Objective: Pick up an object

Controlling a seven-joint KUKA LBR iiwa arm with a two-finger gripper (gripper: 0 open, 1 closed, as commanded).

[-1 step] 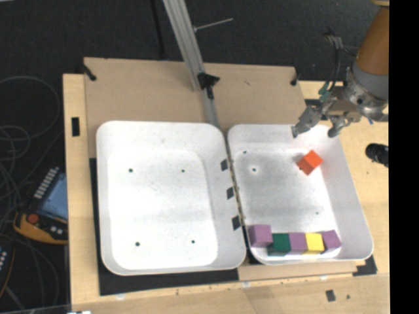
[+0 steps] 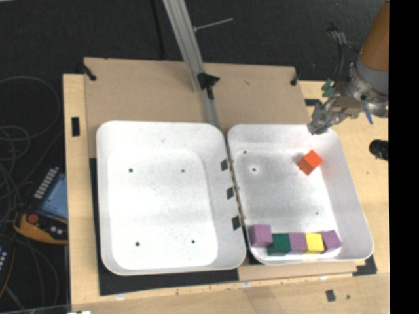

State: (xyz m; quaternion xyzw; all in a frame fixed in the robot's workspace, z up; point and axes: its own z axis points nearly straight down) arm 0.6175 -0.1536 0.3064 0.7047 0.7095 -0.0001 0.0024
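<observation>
So far, nothing has been lifted: the grey two-finger gripper (image 2: 319, 124) hangs over the far right corner of the right-hand shallow white bin (image 2: 347, 175), with no object between its fingers. Whether those fingers are spread or closed cannot be told, since the tip is small and blurred against the bin's rim. The whole grasp is judged to lie ahead: choosing a target, descending onto it, closing, and raising it clear.

The nearest candidate is a small orange block (image 2: 310, 163), lying tilted on the floor of the right bin, alone in its upper right part, a little below and near the gripper but apart from it. It looks like the easiest pick, having open floor on every side.

Along the near wall of the same bin sits a tight row of small cubes, touching or nearly so: a pale purple cube (image 2: 261, 233) at the left, then a dark green cube (image 2: 280, 243), a second purple cube (image 2: 298, 241), a yellow cube (image 2: 315, 242) and a third purple cube (image 2: 330, 239) at the right end. Packed against the wall, these would likely be harder to close around.

The left-hand shallow white bin (image 2: 111, 175) shows bare white floor with a few dark specks, resting beside the other on the wooden bench (image 2: 78, 286).
</observation>
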